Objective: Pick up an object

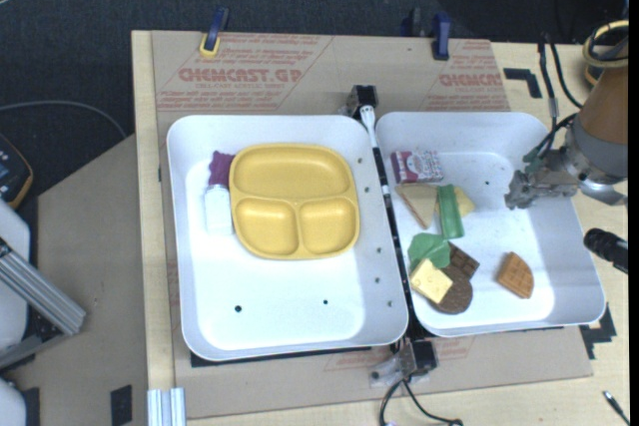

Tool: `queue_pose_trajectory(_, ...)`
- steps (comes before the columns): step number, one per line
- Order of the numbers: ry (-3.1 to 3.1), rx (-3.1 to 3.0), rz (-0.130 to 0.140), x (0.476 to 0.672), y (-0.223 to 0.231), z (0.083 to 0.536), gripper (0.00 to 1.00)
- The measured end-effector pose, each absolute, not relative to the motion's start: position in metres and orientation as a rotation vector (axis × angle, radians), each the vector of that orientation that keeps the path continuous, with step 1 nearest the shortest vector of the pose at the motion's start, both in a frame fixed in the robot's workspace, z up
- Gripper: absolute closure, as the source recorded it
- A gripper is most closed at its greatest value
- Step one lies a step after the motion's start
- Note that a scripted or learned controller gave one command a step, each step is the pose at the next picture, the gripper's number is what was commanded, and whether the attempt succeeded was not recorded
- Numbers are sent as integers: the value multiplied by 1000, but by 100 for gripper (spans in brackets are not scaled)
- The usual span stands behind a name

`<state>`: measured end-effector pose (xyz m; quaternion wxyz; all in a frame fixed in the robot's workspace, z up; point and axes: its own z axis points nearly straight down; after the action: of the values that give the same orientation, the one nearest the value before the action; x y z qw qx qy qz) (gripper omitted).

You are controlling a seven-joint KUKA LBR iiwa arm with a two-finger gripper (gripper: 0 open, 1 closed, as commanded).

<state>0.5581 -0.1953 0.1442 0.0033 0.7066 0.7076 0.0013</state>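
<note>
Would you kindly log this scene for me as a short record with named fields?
left bin: shallow white bin holding a yellow three-compartment plastic tray
beside tray: purple-and-white item against its left edge, type unclear
right bin: shallow white bin with a green stick, a yellow block, a brown waffle-like piece
gripper: two-finger gripper over the right bin's right side, nothing seen in it

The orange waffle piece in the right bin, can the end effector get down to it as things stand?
Probably yes. The waffle piece lies flat and apart from the other items in the right bin, with bare bin floor around it, and the end effector sits over the same bin, nothing between them.
</note>
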Motion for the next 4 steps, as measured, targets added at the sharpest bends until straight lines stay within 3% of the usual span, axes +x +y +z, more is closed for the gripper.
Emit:
queue_pose_trajectory(1, 2217, 2213, 5, 565, -198, 207, 100)
queue_pose_trajectory(2, 2219, 2216, 3, 566, -199, 226, 100)
queue_pose_trajectory(4, 2229, 2214, 3, 584, -88, 223, 100)
